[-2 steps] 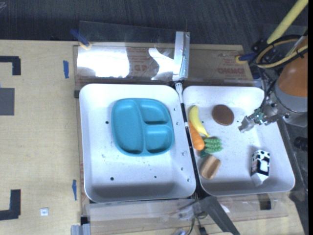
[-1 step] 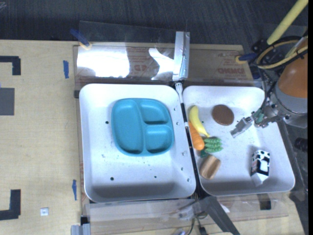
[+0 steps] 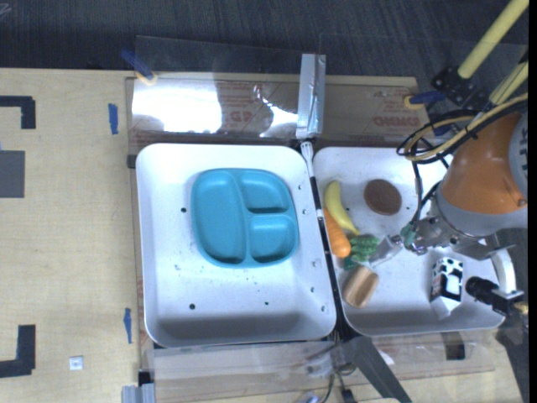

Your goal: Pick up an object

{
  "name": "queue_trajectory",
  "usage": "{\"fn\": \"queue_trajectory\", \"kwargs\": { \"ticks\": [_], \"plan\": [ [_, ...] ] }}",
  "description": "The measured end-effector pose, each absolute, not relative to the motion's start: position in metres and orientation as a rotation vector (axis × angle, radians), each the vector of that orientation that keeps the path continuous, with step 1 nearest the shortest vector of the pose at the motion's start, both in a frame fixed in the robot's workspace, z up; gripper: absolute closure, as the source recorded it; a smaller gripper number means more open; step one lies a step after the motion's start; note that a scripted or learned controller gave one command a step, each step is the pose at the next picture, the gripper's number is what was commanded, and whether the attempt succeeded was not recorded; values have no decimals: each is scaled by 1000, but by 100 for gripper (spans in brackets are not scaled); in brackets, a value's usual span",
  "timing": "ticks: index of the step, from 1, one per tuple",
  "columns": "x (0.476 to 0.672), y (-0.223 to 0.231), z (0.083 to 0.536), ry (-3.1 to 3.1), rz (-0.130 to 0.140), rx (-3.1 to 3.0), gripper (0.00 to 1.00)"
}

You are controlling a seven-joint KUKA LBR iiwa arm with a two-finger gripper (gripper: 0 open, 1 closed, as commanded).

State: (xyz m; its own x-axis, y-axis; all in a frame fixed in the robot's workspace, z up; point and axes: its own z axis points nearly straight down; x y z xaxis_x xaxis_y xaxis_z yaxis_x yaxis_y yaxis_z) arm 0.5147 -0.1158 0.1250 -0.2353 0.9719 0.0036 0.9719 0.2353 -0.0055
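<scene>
Claw [image 3: 401, 240] fingers are blurred and partly hidden under the arm [image 3: 482, 179], so its state cannot be told. It is seen low in the right bin [image 3: 394, 313], just beside a green toy [image 3: 364, 245]. Touching that toy are a carrot [image 3: 337, 240] and a banana [image 3: 338, 206]; a cork-like cylinder [image 3: 362, 285] lies just below, a brown disc [image 3: 383, 196] above. A blue tray [image 3: 246, 217] sits in the left bin [image 3: 159, 250].
</scene>
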Motion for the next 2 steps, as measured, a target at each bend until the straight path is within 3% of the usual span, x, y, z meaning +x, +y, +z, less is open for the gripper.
{"fn": "queue_trajectory", "kwargs": {
  "ticks": [1,2],
  "plan": [
    [577,-80,185,-2797,-4,-1440,0],
    [619,-132,92,-2580,-11,-1814,0]
  ]
}}
